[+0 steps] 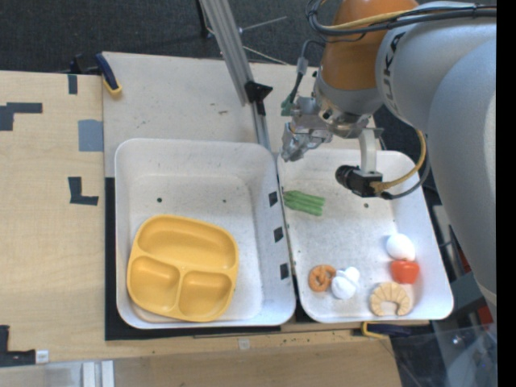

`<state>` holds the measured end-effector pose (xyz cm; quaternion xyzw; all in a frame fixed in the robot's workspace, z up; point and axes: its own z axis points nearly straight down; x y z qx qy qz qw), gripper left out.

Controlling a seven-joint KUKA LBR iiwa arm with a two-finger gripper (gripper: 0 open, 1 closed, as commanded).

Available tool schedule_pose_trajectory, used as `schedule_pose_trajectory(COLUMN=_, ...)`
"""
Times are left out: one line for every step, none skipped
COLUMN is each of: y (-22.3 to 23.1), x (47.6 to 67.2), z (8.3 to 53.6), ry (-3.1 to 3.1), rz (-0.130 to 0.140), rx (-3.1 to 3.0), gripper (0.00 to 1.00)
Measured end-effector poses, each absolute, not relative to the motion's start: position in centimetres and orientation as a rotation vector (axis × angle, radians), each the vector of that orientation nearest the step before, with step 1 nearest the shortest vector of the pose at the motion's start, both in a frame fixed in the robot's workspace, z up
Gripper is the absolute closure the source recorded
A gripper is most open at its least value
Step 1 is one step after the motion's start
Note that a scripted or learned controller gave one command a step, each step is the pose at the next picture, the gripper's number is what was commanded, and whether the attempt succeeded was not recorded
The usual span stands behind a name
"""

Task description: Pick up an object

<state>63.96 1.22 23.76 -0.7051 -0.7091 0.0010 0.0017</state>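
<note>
We look down at a slant on a pale wooden bench (48,216) bearing 2 shallow white plastic bins side by side. The large grey robot arm with an orange band above its wrist (419,63) reaches in from the right, and its metal two-finger gripper (292,150) hangs over the far left corner of the right bin (427,216), near the wall shared with the left bin (193,168); we cannot tell how the claw stands. The left bin holds a yellow plastic plate with 3 compartments (184,268), lying towards its near side. In the right bin, a green bean-like vegetable toy (304,202) lies just below the gripper, apart from it. Along the near edge we see a tan croissant toy (392,298), a red tomato-like toy (405,272), a white egg-shaped toy (399,246) just above it, a white garlic-like toy (346,284) and a small brown pretzel toy (322,277) touching it.
</note>
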Motion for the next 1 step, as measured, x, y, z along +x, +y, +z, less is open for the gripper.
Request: schedule_pose_trajectory(y=6.42, x=63.83, z=23.28, ry=-2.226, rz=0.002, rx=-2.212, gripper=1.0)
